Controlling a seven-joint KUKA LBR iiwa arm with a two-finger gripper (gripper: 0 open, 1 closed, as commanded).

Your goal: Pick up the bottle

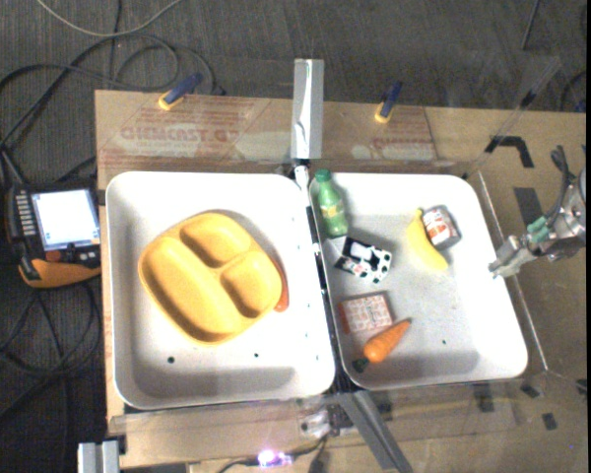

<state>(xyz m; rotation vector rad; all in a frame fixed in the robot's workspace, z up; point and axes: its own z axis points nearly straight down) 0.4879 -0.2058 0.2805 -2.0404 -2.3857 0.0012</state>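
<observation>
The bottle is small and green with a white label and a green cap. It lies in the far left corner of the right bin, close to the wall shared with the left bin. My gripper hangs at the view's right, over the right rim of the right bin. It is far from the bottle, with nothing seen in it.
The right bin also holds a black-and-white toy, a banana with a small can against it, a red patterned square and a carrot. A yellow divided plate lies in the left bin, with an orange piece at its right edge.
</observation>
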